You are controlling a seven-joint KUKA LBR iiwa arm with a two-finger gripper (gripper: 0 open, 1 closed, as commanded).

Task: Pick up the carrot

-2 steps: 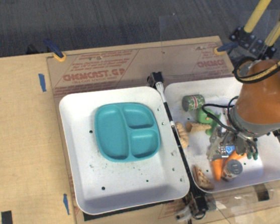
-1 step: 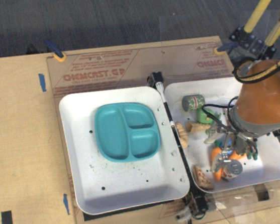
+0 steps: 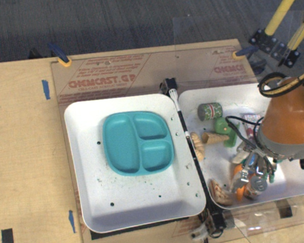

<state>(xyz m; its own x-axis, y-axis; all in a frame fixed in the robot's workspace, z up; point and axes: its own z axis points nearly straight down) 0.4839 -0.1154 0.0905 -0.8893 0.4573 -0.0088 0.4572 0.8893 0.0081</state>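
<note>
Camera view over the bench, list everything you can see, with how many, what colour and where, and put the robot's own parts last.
Bins: two, white, side by side on the bench.
Plate: one, teal, three sections, in the left bin.
Can: one, green with a red label, lying at the far end of the right bin.
Carrot: one, orange, near end of the right bin, under the tool.
Green toy: one, middle of the right bin; what it is I cannot tell.
Tan pieces: a few, along the right bin's left wall.
Cardboard sheet: one, brown with red print, under the bins.
Arm: one, orange band showing, over the right bin.
Tool: one, low over the carrot.
</note>
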